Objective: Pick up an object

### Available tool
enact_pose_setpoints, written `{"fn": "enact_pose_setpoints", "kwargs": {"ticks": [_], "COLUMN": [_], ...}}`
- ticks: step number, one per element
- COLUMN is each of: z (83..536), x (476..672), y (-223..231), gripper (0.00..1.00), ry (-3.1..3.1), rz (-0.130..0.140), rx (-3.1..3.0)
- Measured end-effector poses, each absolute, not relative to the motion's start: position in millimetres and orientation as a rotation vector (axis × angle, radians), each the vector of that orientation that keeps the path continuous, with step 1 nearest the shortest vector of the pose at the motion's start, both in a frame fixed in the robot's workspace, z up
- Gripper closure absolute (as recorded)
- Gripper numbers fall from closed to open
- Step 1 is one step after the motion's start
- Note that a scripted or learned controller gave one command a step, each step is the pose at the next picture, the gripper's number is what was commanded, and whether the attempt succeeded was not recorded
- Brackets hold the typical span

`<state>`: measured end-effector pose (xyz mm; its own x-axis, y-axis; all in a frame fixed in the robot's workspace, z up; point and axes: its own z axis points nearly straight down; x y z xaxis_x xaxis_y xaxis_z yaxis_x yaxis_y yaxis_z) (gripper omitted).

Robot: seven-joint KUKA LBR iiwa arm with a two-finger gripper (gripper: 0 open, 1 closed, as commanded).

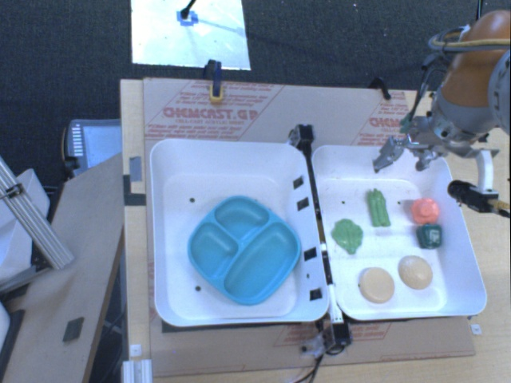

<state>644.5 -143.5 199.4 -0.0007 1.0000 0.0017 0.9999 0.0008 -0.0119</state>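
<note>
Gripper (pixel 406 156) hangs over far edge of right bin (pixel 471 282), fingers spread apart, nothing between them. Likely poised above bin for descent. Nearest candidate: green bean pod (pixel 378 207), lying lengthwise near bin centre, just below gripper. Beside it: green leafy piece (pixel 347 234), pink-orange item (pixel 425 210), dark green block (pixel 429 236) just beneath that. Two tan round pieces (pixel 376 284) and (pixel 415 272) sit near front wall. Items lie apart, so each allows clean approach. Left bin (pixel 172 214) holds blue divided plate (pixel 243 249). Both bins rest on bench (pixel 96 238).
</note>
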Motion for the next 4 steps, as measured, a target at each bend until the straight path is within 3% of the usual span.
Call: {"fn": "enact_pose_setpoints", "kwargs": {"ticks": [1, 3, 4], "z": [208, 93, 85], "x": [647.3, 654.3, 655.4], "y": [-143, -153, -153], "gripper": [0.00, 0.00, 0.00], "ry": [-2.226, -2.228, -2.228], "rz": [-0.002, 0.000, -0.001], "rx": [-2.219, -2.217, -2.217]}}
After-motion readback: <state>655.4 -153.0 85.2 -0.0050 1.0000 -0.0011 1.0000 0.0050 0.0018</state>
